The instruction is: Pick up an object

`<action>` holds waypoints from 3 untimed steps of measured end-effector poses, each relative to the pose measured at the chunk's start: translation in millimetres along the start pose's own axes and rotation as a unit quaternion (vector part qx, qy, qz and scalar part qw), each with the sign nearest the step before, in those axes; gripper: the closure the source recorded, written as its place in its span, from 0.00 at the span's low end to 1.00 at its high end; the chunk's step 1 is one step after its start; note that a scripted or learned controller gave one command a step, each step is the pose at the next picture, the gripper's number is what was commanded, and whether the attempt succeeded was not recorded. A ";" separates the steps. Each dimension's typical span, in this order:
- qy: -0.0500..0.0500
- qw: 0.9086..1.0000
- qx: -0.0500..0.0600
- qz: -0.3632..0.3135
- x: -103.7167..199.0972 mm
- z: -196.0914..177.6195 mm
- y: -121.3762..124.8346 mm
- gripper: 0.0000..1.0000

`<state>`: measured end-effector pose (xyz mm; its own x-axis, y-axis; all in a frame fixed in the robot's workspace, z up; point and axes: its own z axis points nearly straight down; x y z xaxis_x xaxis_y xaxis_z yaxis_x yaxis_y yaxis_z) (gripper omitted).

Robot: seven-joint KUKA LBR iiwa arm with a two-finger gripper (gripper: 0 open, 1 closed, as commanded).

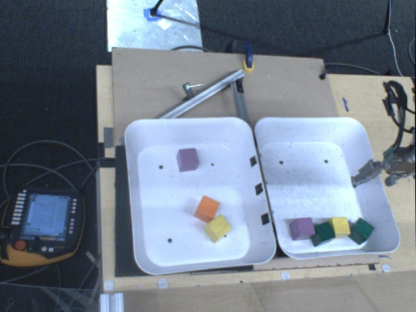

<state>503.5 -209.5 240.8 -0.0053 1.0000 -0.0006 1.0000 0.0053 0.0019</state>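
Note:
The left bin (143,174) holds a purple cube (187,159) near its back, with an orange cube (207,208) and a yellow cube (218,227) touching each other toward the front. Along the front wall of the right bin (305,135) lie a purple cube (301,227), a dark green cube (322,233), a yellow cube (340,225) and another dark green cube (361,229). My gripper (376,172) hangs at the right rim of the right bin, above and behind that row of cubes, and it is partly cut off by the frame.
A metal bar (201,95) with a blue-and-yellow clamp (247,57) lies on the brown board behind the bins. A teach pendant (42,226) sits at far left on the floor. Cables (395,106) hang at the right edge.

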 end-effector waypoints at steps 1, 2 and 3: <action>0.000 1.000 0.000 0.001 0.0 -0.2 0.1 0.00; 0.000 1.000 0.002 0.001 -2.2 57.3 8.6 0.00; 0.001 1.000 0.002 0.001 6.1 115.9 11.6 0.00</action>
<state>515.3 -203.4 124.8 -0.0031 1.0000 0.0014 1.0000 0.0031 -0.0028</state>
